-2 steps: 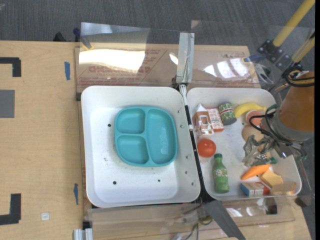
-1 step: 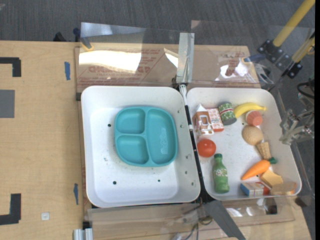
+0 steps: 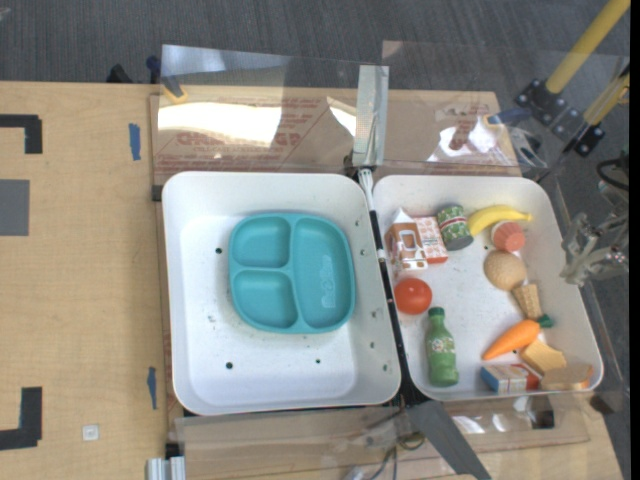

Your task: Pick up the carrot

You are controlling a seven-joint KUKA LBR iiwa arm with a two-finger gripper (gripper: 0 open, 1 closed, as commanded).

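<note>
Carrot waits in the right bin's near corner, among close neighbours

Brown counter point(image 3: 80, 298) carries two shallow white bins side by side; the left bin point(image 3: 190, 298) holds a teal divided plate point(image 3: 292, 272), and the right bin point(image 3: 570, 298) holds a scatter of toy food. The carrot point(image 3: 514, 338) lies in the right bin toward its near right corner, orange body slanting with the green top pointing up and to the right, toward the bin's right wall. It is crowded: a yellow wedge point(image 3: 545, 356) touches or nearly touches its lower side, a small red and white box point(image 3: 508, 376) sits just beside its tip, and an ice-cream cone point(image 3: 527, 296) lies just above it. A green bottle point(image 3: 441, 346) lies to its left, a little apart.

To do the pick well, I would judge the best approach is straight down over the carrot's thicker middle, with the fingers set across its narrow width so they drop into the free gaps on its upper-left and lower-right sides rather than onto the wedge or the box. Closing near the tapered tip risks a slip.

What may be the gripper point(image 3: 590, 253) is a grey metal form at the bin's right wall, well apart from the carrot; it touches nothing I can make out, and I cannot tell how wide it stands
</note>
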